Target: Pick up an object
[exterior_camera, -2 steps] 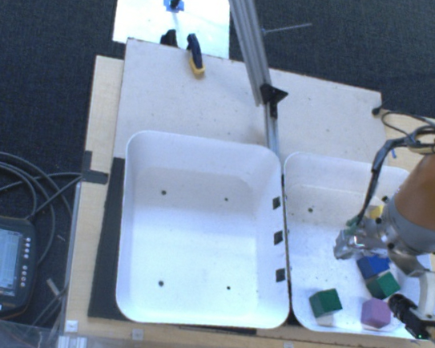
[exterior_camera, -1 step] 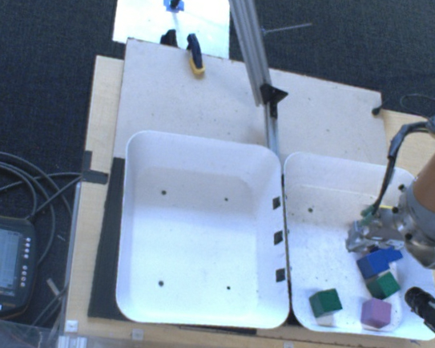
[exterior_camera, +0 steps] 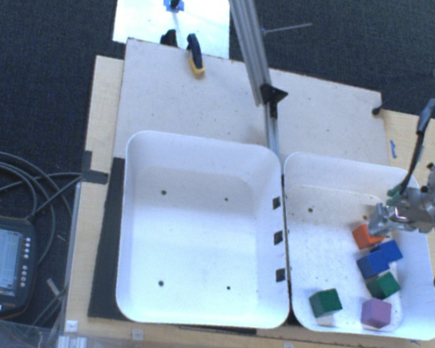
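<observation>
Hand low in right bin, right at orange block, touching or just above. Grip state: cannot tell. Nothing lifted yet. Blue block, two green, purple sit just beyond orange. Grasp and lift remain.

Hand hovers just above orange block.
</observation>
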Available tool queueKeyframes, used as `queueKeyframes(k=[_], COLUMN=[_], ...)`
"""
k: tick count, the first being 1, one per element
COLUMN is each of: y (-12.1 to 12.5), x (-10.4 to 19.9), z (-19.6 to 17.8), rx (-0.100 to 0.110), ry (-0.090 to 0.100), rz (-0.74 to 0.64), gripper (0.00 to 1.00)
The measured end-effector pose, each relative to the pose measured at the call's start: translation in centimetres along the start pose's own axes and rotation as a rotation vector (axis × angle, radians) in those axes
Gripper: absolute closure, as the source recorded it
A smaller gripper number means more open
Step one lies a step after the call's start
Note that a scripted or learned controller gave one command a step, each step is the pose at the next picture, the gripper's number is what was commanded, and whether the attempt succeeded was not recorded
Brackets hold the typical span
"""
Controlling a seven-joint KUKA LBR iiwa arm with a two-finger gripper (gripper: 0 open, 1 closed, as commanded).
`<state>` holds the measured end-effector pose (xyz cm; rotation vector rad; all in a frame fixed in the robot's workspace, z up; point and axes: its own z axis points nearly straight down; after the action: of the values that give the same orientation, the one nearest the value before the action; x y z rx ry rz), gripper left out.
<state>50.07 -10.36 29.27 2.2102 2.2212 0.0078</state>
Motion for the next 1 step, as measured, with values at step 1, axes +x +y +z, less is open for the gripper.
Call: queueKeyframes(k=[1], y=[0.10], x=[-0.02], z=[-0.46], rx=[0.006], ry=[0.001], rz=[0.000], gripper=[1.00])
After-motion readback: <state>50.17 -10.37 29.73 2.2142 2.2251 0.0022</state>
